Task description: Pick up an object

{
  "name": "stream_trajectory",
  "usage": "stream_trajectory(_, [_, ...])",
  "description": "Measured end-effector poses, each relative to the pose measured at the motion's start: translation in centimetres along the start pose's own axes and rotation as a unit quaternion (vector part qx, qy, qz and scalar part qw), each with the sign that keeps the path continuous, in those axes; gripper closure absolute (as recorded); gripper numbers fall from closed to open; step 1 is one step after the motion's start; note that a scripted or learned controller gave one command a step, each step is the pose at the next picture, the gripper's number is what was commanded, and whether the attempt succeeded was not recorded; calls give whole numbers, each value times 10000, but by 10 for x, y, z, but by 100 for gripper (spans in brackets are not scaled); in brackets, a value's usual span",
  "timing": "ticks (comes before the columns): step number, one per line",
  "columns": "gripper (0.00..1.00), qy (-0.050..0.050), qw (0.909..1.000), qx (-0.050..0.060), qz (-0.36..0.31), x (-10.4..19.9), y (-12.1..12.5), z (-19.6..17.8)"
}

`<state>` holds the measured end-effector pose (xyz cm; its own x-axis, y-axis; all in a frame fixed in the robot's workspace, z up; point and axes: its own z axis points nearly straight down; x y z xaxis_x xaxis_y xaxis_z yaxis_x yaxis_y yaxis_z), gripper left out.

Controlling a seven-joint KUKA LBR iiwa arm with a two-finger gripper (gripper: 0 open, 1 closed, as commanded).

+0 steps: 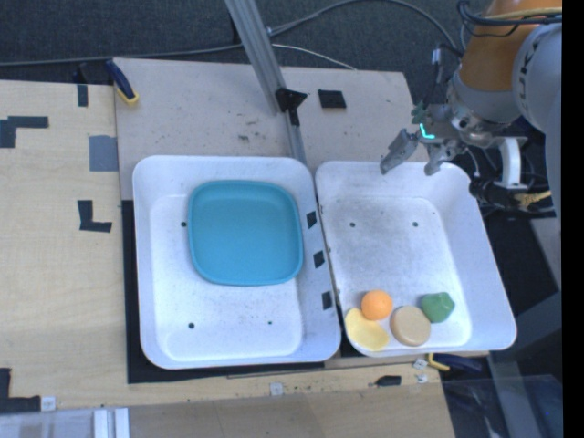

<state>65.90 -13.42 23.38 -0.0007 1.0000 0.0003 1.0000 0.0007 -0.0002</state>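
Claw [415, 157] spread wide, both grey fingers splayed apart with nothing between them, touching no object, poised over the far rim of the right bin [474, 217]. Arm's orange band sits above it at upper right. Right bin: shallow white plastic, floor speckled with dark grit. Clustered in its near corner, well apart from the claw: a smooth orange ball [376, 305], a flat yellow piece [365, 333], a round tan disc [411, 326], a lumpy green object [439, 306]. Left bin [155, 245] carries a glossy blue square plate [245, 232] with rounded corners. Counter [55, 245] is pale wood, marked with dark tape patches.
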Motion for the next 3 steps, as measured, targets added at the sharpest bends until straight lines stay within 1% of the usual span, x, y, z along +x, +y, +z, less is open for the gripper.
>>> stream_trajectory(1, [0, 0, 10000, 1, 0, 0, 0, 0])
stream_trajectory(2, [0, 2, 10000, 25, -1, 6, -8, 58])
stream_trajectory(3, [0, 3, 10000, 30, -1, 14, -8, 119])
